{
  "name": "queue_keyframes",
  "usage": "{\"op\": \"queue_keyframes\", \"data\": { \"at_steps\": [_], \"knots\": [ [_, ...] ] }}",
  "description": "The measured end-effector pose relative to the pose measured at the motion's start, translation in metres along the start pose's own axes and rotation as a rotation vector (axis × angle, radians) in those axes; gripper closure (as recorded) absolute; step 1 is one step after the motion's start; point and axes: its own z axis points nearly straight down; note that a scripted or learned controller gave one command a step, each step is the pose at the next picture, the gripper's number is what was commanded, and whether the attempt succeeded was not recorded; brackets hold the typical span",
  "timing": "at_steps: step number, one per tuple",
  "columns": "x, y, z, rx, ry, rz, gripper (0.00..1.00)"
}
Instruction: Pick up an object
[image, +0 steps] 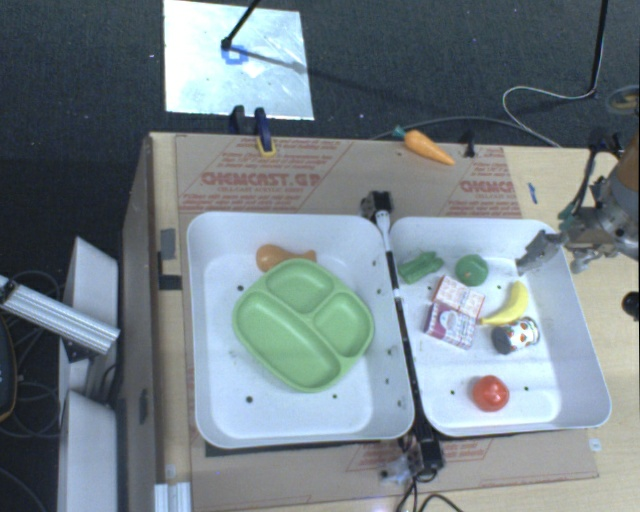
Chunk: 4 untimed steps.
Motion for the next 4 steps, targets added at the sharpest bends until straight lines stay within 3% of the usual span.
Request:
{"op": "queue_keyframes", "data": {
  "at_steps": [1, 2, 3, 4],
  "knots": [
    [-0.016, 0.034, 0.151, 0.000, 0.000, 0.000, 0.00],
    [-0.016, 0.035, 0.139, -0.004, -0.002, -0.003, 1.00],
    [0.048, -0.002, 0.028, -0.002, 0.000, -0.001, 1.00],
    [0.090, -0.041, -0.014, 0.000, 0.001, -0.002, 1.00]
  ]
}}
